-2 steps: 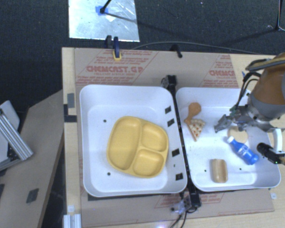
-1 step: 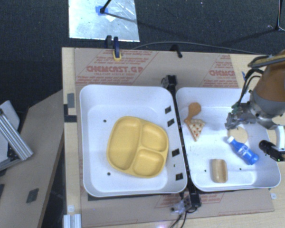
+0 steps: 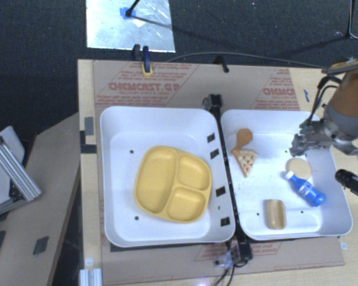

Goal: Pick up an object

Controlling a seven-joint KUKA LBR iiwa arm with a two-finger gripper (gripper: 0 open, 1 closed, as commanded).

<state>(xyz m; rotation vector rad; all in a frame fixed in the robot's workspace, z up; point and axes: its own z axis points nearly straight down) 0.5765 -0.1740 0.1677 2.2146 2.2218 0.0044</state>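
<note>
Camera view, right half: the pincer hangs over the upper right part of the right bin, close to that bin's far right wall. Its dark parts merge together from this angle, so I cannot tell whether it is open or closed, and nothing can be seen gripped in it. The arm behind it is cut off by the right edge of the frame.

Just below the pincer lies a pale round disc, with a blue bottle touching its lower right side and pointing toward the lower right wall. A tan loaf-shaped piece sits near the bin's bottom rim, apart from the bottle. Toward the bin's left wall, a brown drumstick and a pizza slice lie close together, possibly touching. The middle of this bin is bare white floor between the two groups.

The left bin carries a yellow divided plate in its centre, with open floor around it on all sides. Black clips line the shared rim between the bins. The tabletop shows at the left.
</note>
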